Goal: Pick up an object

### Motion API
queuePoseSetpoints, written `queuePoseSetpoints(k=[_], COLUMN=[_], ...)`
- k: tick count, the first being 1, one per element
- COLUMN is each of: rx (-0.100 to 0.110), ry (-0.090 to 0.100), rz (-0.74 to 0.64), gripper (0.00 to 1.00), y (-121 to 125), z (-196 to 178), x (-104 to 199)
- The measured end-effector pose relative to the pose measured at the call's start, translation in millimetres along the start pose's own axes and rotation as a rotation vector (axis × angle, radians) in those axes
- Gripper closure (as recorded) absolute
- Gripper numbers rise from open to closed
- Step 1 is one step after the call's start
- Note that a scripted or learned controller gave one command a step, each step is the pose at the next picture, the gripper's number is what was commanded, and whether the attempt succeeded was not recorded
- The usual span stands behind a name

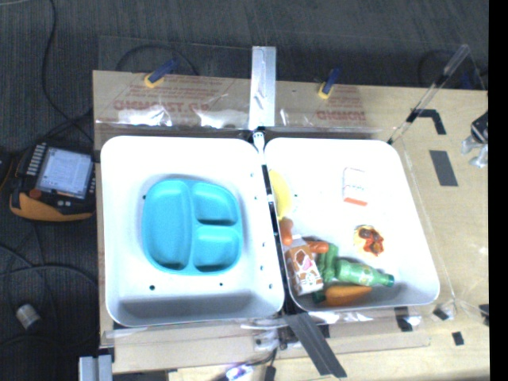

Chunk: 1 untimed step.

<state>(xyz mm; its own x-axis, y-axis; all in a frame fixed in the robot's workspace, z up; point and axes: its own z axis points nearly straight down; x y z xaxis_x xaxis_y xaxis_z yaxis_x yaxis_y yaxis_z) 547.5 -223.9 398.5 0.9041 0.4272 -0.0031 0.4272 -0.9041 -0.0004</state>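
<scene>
The right bin (405,213) holds several small objects. A green bottle (357,273) lies on its side near the front, with an orange carrot-like piece (347,294) just in front of it. A brown and white carton (304,270) leans by the left wall. A yellow banana-like item (279,195) lies along the divider. A white card with an orange stripe (355,187) rests toward the back. A small red and yellow wrapper (371,239) sits mid-bin.
The left bin (119,292) holds a blue divided tray (190,225). A handheld pendant (51,181) lies on the floor to the left. Clear plastic sheeting with clips (238,101) lines the bench's back edge. Cables run over the dark floor.
</scene>
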Motion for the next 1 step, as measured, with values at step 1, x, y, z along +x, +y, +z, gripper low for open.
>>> queuePoseSetpoints(k=[1], rx=[0.0], ry=[-0.001], rz=[0.117], gripper=[1.0], y=[11.1], z=[-34.8], x=[24.9])
